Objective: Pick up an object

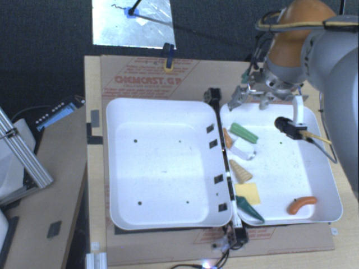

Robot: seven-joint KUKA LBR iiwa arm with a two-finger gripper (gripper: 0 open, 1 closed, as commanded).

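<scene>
Reaching in from the right, the grey arm (328, 49) with its orange band (297, 24) hangs over the far edge of the right bin (322, 175). The jaws (251, 97) sit near that bin's far left corner, just above its rim; they look spread, with nothing between them, though the metal parts there are small and hard to read. A black part (287, 126) on a white bracket hangs from the wrist over the bin floor.

The loose things all lie in the right bin. A green block (244, 132) lies tilted nearest the jaws, just toward the camera from them. A white piece (243, 149) touches its near side. A thin orange strip (227, 138) runs along the left wall beside them. Nearer the camera lies a tan wedge (240, 171), then a yellow square (248, 193) just beside it, and a dark green piece (249, 210) at the near left corner, touching the square's edge. An orange sausage shape (302, 204) rests well apart from these, near the bin's near right corner.

The left bin (162, 164) stands side by side with the right one, joined to it by a black strip (220, 150) with clips. Both bins rest on a cardboard sheet (148, 77) on the desk (56, 172). A shiny foil square (132, 15) lies beyond the cardboard.
</scene>
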